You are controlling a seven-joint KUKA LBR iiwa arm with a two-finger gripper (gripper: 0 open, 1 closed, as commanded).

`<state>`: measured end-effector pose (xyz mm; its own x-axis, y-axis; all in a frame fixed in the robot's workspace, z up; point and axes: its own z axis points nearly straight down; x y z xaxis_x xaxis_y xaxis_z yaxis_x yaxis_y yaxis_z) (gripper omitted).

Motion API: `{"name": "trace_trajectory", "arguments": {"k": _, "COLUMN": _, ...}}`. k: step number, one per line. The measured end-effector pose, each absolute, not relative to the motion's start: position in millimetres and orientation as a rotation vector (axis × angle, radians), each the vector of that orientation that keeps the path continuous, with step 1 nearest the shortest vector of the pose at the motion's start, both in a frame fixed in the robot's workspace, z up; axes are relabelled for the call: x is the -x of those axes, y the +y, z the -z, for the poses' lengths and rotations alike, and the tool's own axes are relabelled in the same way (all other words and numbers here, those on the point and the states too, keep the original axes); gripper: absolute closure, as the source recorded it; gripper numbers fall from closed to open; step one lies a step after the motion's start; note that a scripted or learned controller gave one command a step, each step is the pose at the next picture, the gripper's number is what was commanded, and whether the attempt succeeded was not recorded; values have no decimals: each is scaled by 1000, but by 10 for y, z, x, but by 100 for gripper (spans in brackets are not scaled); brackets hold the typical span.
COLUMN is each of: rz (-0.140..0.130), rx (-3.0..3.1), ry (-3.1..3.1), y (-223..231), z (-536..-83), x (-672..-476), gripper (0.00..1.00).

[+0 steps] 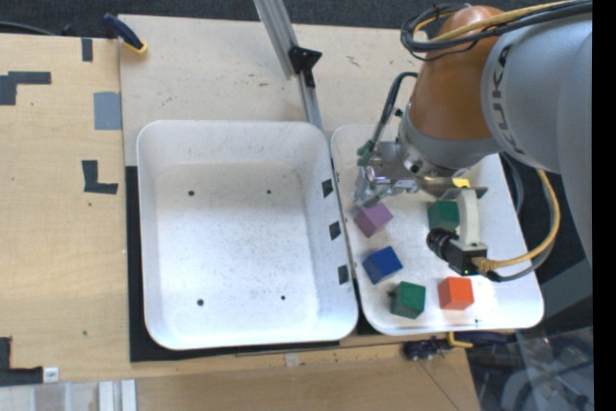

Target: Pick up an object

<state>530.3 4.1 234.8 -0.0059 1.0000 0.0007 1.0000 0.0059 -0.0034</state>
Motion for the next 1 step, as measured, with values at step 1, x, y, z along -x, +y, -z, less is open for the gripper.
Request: {"name": "trace_trajectory", "arguments": {"k": 1, "rz": 1, "rx": 2211, "ry": -2229, "y": 644, "z": -2385, "x": -5485, "gripper": 100}}
